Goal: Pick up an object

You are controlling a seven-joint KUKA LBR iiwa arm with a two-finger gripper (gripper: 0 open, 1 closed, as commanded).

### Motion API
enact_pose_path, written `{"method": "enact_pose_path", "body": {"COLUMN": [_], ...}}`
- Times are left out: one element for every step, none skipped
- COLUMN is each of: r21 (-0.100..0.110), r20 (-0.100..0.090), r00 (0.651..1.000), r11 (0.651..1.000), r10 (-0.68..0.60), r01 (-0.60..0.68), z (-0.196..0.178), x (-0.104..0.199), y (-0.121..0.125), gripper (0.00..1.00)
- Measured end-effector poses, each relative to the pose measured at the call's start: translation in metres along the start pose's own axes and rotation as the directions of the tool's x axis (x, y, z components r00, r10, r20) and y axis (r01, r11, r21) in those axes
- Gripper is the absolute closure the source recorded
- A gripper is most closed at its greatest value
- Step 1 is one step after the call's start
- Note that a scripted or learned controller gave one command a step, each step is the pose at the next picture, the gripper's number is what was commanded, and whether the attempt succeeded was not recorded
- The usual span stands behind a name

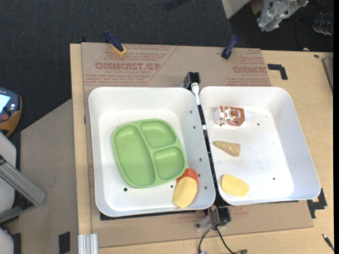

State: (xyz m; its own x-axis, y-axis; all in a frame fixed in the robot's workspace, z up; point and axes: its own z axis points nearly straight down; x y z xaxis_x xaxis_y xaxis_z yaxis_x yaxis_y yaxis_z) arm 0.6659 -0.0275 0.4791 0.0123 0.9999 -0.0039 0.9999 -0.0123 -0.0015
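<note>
Grey gripper [275,12] parked high at top right, off bench, well clear of both bins; grip state unreadable. Left bin [100,142]: one green tray [148,152], one yellow-orange piece [185,190]. Right bin [296,142]: one brown-white packet [230,116], one tan wedge [227,148], one yellow piece [234,185].

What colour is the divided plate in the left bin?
The plate is light green, seen in the camera view.

I count two white bins: the left bin [98,142] and the right bin [296,142]. One green divided plate [148,152], one yellow-and-orange piece [185,191], one yellow piece [234,186], one tan wedge [227,148], one brown-and-white packet [230,116]. Two blue clamps [114,42] at the far edge.
</note>
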Motion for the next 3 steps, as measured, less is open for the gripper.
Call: {"method": "enact_pose_path", "body": {"r21": [0.002,-0.016,-0.007], "r20": [0.0,-0.007,0.001], "r00": [1.0,1.0,1.0], "r11": [1.0,1.0,1.0], "r10": [-0.001,-0.026,-0.002], "r01": [0.001,0.026,0.002], "z": [0.023,-0.063,-0.055], "x": [-0.104,0.03,-0.092], "y": [0.001,-0.028,-0.004], "gripper": [1.0,1.0,1.0]}}
